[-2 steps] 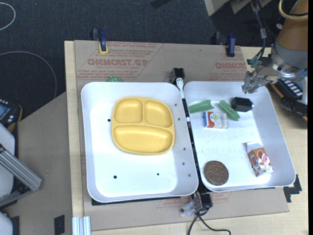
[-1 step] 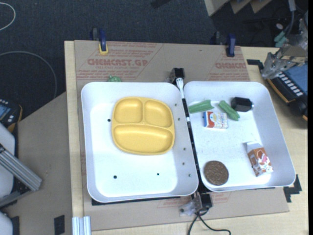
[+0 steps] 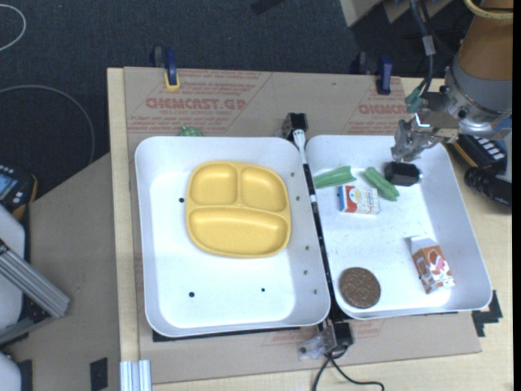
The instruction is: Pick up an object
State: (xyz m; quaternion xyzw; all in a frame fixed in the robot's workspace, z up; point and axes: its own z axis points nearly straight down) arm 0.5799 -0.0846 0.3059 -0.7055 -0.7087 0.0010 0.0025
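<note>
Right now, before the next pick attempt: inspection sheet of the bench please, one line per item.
Surface: cardboard-covered bench bearing left white bin and right white bin, side by side.
Job's things: in the right bin, two green pods, small red-and-white packet, brown round disc, brown-and-white carton, small black object.
Clutter: yellow divided plastic plate in the left bin.
Grippers: tool over the right bin's far edge, just above the black object; finger state unclear.
Cables: black cable at the near edge.
Surroundings: dark carpet, blue clamps.

right bin (image 3: 456, 218) | two green pods (image 3: 332, 177), carton (image 3: 359, 199), brown disc (image 3: 359, 287) (flat), packet (image 3: 431, 267)
</note>
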